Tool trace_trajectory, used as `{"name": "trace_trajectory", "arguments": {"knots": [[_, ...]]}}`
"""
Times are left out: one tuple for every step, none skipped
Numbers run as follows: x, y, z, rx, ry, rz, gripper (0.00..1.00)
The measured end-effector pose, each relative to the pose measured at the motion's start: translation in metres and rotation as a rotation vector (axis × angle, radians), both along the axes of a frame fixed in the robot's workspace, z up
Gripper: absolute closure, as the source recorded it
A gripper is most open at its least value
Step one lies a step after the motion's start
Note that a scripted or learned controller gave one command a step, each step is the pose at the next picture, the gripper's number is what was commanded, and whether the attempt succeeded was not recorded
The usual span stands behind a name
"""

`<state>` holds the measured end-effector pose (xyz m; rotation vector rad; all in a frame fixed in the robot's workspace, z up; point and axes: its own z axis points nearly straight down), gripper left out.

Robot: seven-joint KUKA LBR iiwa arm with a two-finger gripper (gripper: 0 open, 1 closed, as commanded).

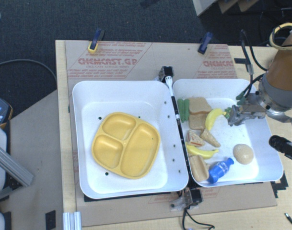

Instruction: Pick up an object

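The right bin point(261, 176) holds toy food: a banana point(212, 118), a second banana point(202, 151), bread slices point(199, 105), a sandwich wedge point(210, 139), a green piece point(184, 109), a tan ball point(243, 153) and a blue bottle point(218, 170). My gripper point(234, 116) hangs low over the right bin, just right of the upper banana. Nothing shows between its fingers.
The left bin point(83, 104) holds a yellow divided plate point(126, 144). A black divider with clamps point(177, 128) runs between the bins. Blue and yellow clamps point(94, 41) pin the cardboard at the back. Cables point(249, 56) trail by the arm on the right.
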<state>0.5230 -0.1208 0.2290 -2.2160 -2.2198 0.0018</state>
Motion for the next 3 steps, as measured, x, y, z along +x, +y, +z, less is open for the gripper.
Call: {"name": "trace_trajectory", "arguments": {"knots": [[-0.046,0.031,0.005,0.0,0.001,0.0,1.0],[-0.038,0.038,0.003,-0.003,-0.005,-0.001,1.0],[-0.042,0.04,-0.009,-0.001,0.0,-0.002,1.0]]}}
